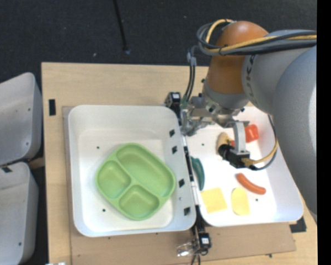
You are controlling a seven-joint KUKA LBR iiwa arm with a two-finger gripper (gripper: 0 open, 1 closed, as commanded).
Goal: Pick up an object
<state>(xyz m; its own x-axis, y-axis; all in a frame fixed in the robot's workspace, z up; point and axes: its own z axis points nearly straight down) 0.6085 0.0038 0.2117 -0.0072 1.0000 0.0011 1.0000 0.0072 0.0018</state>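
green tray point(135, 181) in left bin point(77, 148)

So we've got a light wooden table point(116, 73) here, sitting on a dark floor point(71, 21). Two shallow white bins rest directly on it, side by side and touching along the middle. The left bin point(80, 148) takes up most of the table's left half; the right bin point(276, 203) sits partly under the arm. We can see bare wood along the far edge, the left side and the near edge.
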